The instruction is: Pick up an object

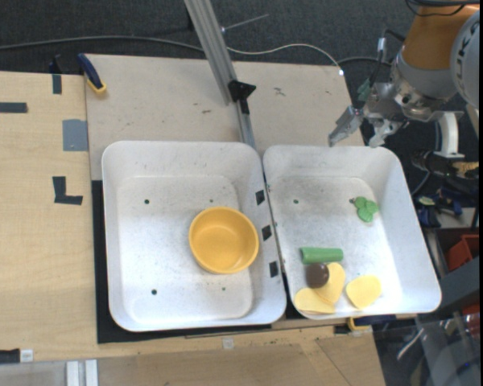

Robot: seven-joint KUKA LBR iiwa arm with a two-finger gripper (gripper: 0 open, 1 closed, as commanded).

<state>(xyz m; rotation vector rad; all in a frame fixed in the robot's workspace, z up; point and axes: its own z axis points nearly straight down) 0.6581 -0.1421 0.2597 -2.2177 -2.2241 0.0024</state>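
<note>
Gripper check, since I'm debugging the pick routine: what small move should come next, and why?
Probably bring the gripper down and inward over the right bin, toward the small green piece. It hangs open beyond the bin's far rim, holding nothing.

Setting: robotics lab / test bench. Evidence: industrial robot arm (443, 39), grey with orange band, mounted at bench edge. Two shallow white bins (113, 167) side by side on plywood bench top (161, 87), scuffed and speckled with dirt. Aluminium mast (209, 30) rising behind bins. Loose cables (105, 43) trailing over dark carpet (80, 6). Tape marks (64, 190) on light wood floor panel at left. Clamp (91, 72) at board corner. Cluttered gear and wiring at right edge.
</note>
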